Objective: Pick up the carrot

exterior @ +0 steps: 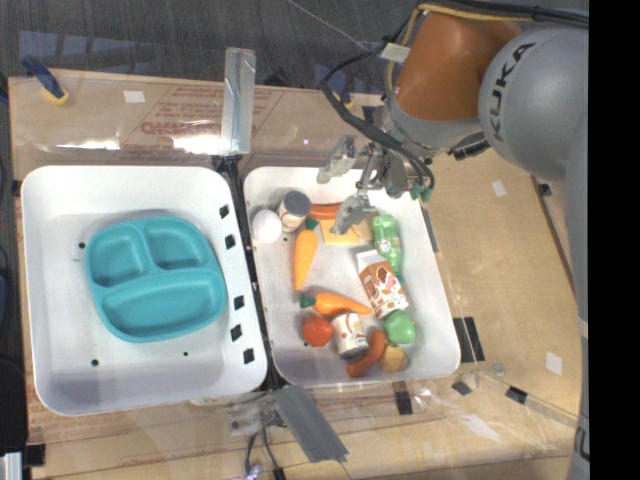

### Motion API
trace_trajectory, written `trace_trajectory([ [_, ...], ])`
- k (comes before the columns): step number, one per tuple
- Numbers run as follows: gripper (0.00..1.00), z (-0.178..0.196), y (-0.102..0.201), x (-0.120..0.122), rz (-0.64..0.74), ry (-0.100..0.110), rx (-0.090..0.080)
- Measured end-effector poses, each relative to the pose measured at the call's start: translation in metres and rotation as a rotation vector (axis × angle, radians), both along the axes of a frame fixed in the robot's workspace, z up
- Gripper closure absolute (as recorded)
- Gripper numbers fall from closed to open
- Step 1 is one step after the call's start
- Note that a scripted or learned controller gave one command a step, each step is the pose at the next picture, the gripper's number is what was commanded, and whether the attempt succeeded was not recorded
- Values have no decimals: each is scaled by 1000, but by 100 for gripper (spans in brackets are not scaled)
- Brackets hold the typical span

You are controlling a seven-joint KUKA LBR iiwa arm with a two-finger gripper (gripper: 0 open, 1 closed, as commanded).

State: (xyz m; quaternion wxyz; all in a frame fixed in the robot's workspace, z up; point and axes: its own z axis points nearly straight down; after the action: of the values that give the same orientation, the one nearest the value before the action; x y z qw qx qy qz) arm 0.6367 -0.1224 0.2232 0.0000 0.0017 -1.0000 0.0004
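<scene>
The carrot (304,253) lies in the right bin (440,298), just right of the white egg (266,227). Gripper (352,211) hangs open w/ nothing in it, near the carrot's top. Go down slow & squeeze its middle.

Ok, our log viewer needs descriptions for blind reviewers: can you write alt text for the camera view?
A grey KUKA arm reaches in from the right, its gripper above the far end of the right white bin, which holds toy food including two carrots. The left bin holds a teal divided plate.
</scene>
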Motion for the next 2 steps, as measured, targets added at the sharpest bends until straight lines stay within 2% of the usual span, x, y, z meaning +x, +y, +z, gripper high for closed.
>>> trace_trajectory([
  [1, 0, -113, 30, -15, 87, -3, 1],
  [2, 0, -132, 9, -85, 181, 0, 1],
])
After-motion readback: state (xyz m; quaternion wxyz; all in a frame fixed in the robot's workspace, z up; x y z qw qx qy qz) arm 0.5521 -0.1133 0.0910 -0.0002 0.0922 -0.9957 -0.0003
